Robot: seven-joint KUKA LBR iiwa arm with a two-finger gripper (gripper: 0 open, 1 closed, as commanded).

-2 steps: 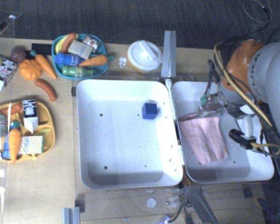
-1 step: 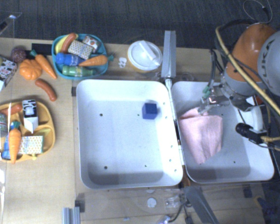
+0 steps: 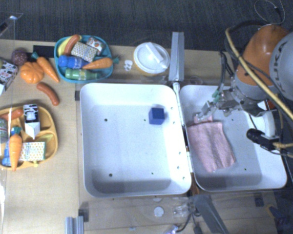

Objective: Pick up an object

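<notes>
Blue cube sits alone in the left bin, on the white floor toward the upper right part of that bin, just short of the wall it shares with the right bin. Pink cloth lies flat in the right bin, against that bin's left wall, its upper edge under or just below the claw.

Gripper is over the right bin, low over the floor near the cloth's top left corner. Fingertips point toward the divider. Whether the claw is wide or narrow: cannot tell, the tips blur into the cloth and the white floor. Nothing can be seen held between them.

Cube relative to claw: cube is to the left of the claw at about the same height in the view, across the divider wall, apart from it. Cloth is near the claw, contact not resolvable.

Arm wrist with orange band enters from upper right, cables looping around it.

Outside the bins: blue bowl of toy food, yellow tray of toy food, white lidded cup on the bench.
</notes>
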